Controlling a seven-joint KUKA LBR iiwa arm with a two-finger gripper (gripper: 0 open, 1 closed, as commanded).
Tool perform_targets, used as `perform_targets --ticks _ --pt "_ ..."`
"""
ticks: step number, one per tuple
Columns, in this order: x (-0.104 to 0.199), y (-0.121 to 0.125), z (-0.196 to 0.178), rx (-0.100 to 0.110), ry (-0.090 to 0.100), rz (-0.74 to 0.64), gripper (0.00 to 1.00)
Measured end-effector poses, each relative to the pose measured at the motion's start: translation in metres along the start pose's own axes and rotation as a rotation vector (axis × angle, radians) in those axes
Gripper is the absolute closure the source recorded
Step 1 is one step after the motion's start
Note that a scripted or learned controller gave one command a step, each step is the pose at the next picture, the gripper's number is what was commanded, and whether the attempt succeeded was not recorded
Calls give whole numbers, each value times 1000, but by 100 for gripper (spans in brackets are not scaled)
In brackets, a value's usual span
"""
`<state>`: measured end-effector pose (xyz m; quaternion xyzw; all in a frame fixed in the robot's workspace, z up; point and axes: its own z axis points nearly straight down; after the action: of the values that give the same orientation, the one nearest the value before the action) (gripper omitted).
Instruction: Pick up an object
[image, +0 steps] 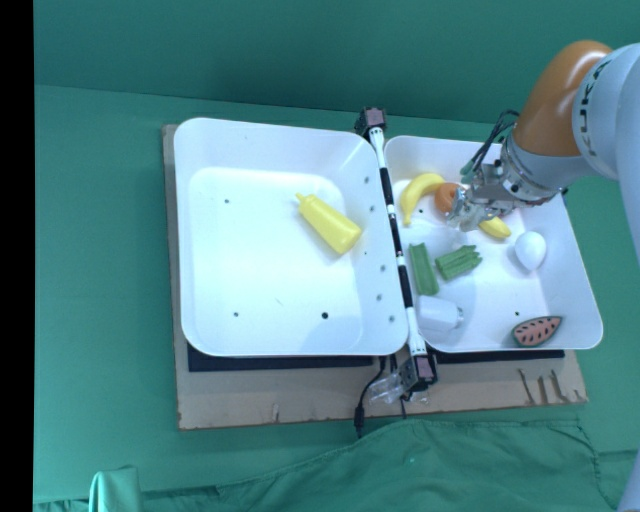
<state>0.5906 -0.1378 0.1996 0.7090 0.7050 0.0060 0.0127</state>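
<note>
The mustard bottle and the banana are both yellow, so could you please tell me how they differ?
The mustard bottle lies alone in the left bin; the banana lies in the right bin among other toys. The mustard bottle is straight, with a narrow nozzle pointing up-left; the banana is curved. The banana is close to the gripper; the mustard bottle is far from it. Both are yellow and lie flat.

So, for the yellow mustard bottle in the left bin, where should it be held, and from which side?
Probably across the wide body of the mustard bottle, coming from above. It lies flat and diagonal, with its narrow nozzle toward the upper left, alone on the left bin floor, so the long sides are free.
</note>
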Motion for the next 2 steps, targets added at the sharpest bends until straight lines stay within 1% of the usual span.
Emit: perform_targets --ticks 1,2 --pt "68 -3 -219 2 8 -10 100" --pt "108 4 -155 27 10 -7 100"
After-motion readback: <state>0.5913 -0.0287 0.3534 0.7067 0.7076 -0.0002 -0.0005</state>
